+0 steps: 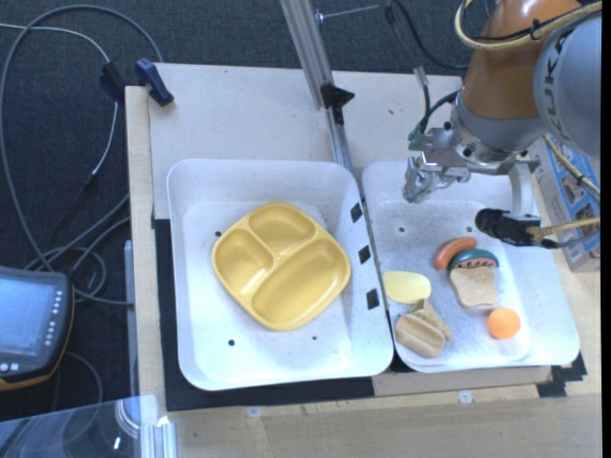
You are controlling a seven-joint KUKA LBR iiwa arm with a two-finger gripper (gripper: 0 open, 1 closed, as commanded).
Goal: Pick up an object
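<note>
Yellow oval (407,286): smooth, flat and egg-shaped. It lay by the left edge of the right bin (539,277), about halfway along.
Tan bread piece (423,332): pale brown, lumpy, with ridges across it. It sat in the near left corner of the right bin, just beside the yellow oval.
Sausage (455,252): orange-red, short and round at the ends. It lay near the middle of the right bin.
Toast slice (474,286): flat, light brown, with a blue-green strip along its top. It lay right against the near side of the sausage.
Orange ball (503,323): round and smooth. It sat close to the near edge of the right bin, toward its right side.
Claw (420,187): grey metal. It hung over the far left corner of the right bin, apart from all the food. Whether it was wide or narrow could not be told.
Arm (516,36): grey with a shiny orange band, reaching in from the right.
Right bin: white, shallow, with round corners.
Left bin (191,208): white and shallow too.
Yellow plate (281,265): smooth, a rounded square with three dips, in the middle of the left bin.
</note>
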